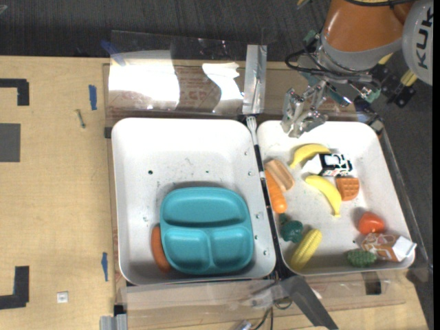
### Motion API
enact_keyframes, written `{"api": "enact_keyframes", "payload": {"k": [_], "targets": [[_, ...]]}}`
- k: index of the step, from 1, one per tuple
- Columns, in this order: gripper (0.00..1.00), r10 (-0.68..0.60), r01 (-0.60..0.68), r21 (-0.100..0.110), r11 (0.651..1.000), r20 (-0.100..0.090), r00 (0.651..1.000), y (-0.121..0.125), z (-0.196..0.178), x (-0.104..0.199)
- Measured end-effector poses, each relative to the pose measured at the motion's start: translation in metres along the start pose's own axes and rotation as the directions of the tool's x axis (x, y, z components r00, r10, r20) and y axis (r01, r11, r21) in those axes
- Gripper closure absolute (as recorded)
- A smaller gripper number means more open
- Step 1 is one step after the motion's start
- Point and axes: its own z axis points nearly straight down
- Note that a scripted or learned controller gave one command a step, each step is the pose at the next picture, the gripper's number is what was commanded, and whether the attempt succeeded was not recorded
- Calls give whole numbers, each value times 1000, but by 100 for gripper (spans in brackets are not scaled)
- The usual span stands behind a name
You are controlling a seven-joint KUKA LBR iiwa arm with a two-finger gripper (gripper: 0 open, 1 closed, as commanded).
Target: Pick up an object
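My gripper (300, 122) hangs over the far left part of the right bin (382, 158), fingers open and nothing between them. Just below it lies a yellow banana (307, 153). A second banana (326, 192) lies beside it, with a black-and-white item (335, 162) and an orange waffle-like piece (348, 187) to the right. A hot dog (278, 173) and a carrot (276, 199) lie along the bin's left wall. Nearer the front are a dark green item (291, 229), a corn cob (305, 247), a tomato (371, 223), a green piece (360, 257) and a small packet (386, 247).
The left bin (179, 146) holds a teal divided tray (206, 230) with an orange item (158, 247) partly under its left edge. A shiny metal divider (254, 81) and clear plastic sheet stand behind the bins. Wooden bench extends to the left.
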Motion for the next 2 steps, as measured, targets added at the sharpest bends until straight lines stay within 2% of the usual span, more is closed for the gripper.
{"api": "enact_keyframes", "payload": {"k": [2], "targets": [[100,5,-6,14,1000,21,1000,-2,-28,-4]]}}
